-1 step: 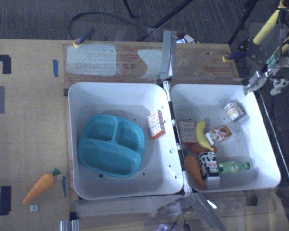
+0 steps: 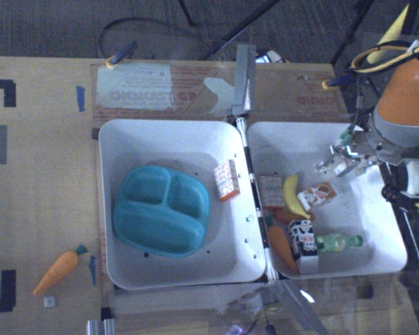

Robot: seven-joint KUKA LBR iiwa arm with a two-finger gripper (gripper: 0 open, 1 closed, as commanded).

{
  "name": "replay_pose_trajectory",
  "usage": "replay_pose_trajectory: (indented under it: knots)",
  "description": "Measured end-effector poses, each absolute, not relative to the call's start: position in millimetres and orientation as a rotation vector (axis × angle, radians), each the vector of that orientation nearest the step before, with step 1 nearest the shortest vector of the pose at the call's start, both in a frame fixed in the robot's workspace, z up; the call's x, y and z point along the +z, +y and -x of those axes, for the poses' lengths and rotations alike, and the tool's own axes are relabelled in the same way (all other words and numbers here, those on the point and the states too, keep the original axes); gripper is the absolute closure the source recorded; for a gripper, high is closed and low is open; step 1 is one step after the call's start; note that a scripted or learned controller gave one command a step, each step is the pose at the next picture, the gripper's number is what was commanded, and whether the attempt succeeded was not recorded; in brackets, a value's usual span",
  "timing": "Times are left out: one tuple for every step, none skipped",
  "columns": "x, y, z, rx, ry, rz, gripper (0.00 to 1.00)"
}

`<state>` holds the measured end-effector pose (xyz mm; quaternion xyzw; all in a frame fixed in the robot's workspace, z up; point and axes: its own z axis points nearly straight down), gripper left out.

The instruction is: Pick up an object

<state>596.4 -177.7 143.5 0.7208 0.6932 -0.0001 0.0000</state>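
My gripper (image 2: 333, 159) hangs over the upper right part of the right bin (image 2: 384, 215), its fingers apart and nothing between them. Just below and left of it lie a small brown-and-white carton (image 2: 318, 195) and a yellow banana (image 2: 291, 195). A red-and-white packet (image 2: 271, 190) lies by the bin's left wall. Lower down are a black-and-white cow-print carton (image 2: 304, 239), a green bottle (image 2: 339, 242) on its side and an orange carrot-like piece (image 2: 282, 248).
The left bin (image 2: 119, 142) holds a teal divided plate (image 2: 162, 210) and a small orange-and-white box (image 2: 226, 180) near its right wall. A toy carrot (image 2: 56, 271) lies on the bench left of the bins. Cables and stands crowd the right edge.
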Motion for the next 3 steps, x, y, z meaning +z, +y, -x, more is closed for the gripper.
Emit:
replay_pose_trajectory:
  knots:
    - [86.0, -194.2, -606.8, 0.002, 2.246, -2.194, 0.00]
    - [97.1, -194.4, -607.9, 0.007, 2.242, -2.194, 1.00]
    - [223.5, -156.0, -633.0, 0.003, 2.364, -2.062, 1.00]
